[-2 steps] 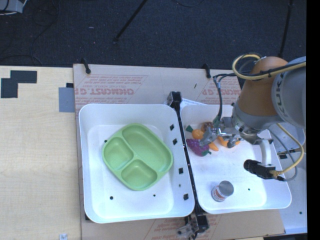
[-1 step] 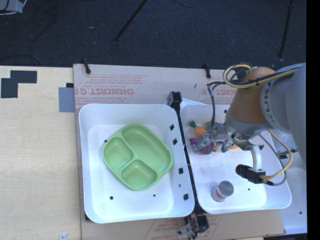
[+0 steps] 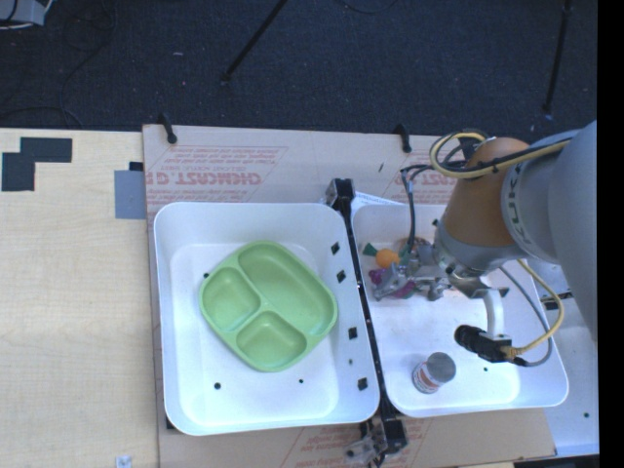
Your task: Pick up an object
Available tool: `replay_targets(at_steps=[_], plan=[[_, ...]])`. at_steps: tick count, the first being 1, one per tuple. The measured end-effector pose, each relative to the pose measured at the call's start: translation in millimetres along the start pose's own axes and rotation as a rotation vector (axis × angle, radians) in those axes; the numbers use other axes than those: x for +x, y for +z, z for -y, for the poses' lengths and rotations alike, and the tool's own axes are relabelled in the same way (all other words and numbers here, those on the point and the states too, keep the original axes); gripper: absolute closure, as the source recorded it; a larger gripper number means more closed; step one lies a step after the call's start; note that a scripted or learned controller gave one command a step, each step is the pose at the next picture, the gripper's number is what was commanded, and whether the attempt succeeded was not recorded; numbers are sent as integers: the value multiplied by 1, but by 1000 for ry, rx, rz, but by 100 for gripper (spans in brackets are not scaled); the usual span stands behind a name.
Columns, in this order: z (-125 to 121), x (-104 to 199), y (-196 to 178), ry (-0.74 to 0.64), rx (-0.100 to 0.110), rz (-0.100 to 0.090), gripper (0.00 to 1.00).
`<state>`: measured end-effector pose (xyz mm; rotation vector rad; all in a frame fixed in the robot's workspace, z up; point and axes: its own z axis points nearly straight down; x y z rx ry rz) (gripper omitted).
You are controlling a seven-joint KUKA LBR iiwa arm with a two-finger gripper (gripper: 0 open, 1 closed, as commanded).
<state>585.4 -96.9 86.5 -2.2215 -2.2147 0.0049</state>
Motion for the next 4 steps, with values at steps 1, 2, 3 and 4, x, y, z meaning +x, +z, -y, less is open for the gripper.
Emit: replay_targets(at_steps=[1, 2, 3, 4], plan=[[0, -1, -11, 5, 0, 0, 100], [3, -2, -74, 2, -7, 1, 100], [3, -3, -120, -5, -7, 1, 100], [17, 58, -121, -7, -1, -2, 100]])
